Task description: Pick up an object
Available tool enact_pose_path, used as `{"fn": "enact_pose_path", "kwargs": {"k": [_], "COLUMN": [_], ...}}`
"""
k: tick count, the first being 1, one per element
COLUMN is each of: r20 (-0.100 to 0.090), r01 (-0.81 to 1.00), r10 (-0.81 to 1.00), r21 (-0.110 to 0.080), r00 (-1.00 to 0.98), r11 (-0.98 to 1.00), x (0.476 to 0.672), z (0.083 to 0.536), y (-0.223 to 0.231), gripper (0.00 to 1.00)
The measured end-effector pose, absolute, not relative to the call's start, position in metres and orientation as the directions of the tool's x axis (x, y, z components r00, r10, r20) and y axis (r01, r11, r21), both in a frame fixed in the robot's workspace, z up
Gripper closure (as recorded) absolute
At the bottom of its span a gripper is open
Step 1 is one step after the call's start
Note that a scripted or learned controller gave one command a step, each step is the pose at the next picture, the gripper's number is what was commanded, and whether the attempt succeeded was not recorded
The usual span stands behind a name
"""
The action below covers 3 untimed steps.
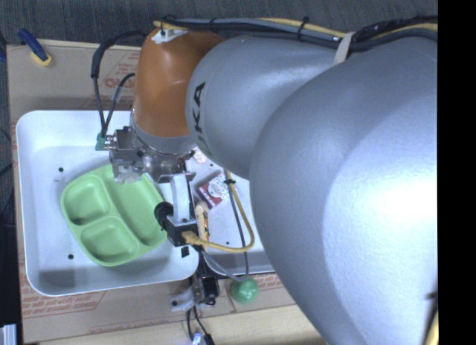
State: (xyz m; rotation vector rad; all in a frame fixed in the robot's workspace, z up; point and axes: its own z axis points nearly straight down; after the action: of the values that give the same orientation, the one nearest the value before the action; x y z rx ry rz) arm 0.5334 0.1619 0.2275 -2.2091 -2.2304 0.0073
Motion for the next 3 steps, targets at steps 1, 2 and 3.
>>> {"fn": "enact_pose_path", "kwargs": {"k": [1, 2, 3], "r20": [0.002, 0.003, 0.003], "r01": [1.000, 1.000, 1.000], "r10": [1.000, 1.000, 1.000], "r21": [0.000, 0.000, 0.002], "r00": [-0.008, -0.015, -0.023], "r11": [0.008, 0.015, 0.023], "x": [0.476, 0.476, 0.477], "z": [0.268, 0.279, 0.289], "y": [0.217, 0.217, 0.218], "gripper": [1.00, 1.00, 1.00]}}
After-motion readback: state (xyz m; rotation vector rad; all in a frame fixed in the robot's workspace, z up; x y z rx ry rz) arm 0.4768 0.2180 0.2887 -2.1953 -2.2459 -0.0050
